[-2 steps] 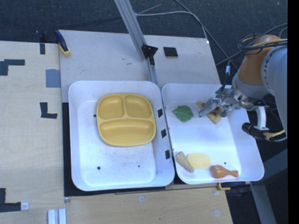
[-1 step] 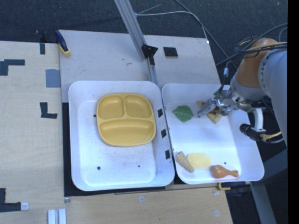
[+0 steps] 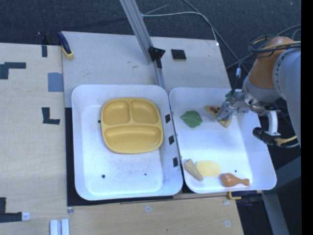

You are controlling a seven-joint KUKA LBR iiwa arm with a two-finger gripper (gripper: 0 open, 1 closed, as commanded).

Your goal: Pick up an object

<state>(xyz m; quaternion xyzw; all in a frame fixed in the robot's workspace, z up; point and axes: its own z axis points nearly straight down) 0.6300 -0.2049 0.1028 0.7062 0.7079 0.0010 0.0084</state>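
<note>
In the right bin (image 3: 244, 146) lie a green leaf-shaped piece (image 3: 191, 118), a pale yellow oval piece (image 3: 209, 168), a tan cone-like piece (image 3: 192, 170) and an orange drumstick-shaped piece (image 3: 234, 180). A small red and tan piece (image 3: 214, 111) lies at the bin's far right. My gripper (image 3: 226, 112) is low over that piece, right beside or on it. The arm's grey wrist hides how the piece sits against the gripper.
The left bin (image 3: 85, 146) holds a yellow divided plate (image 3: 132, 125). A slanted metal pole (image 3: 139, 23) rises behind the bins. Cables run across the dark floor at the back. The arm's body (image 3: 274, 77) stands over the right bin's right rim.
</note>
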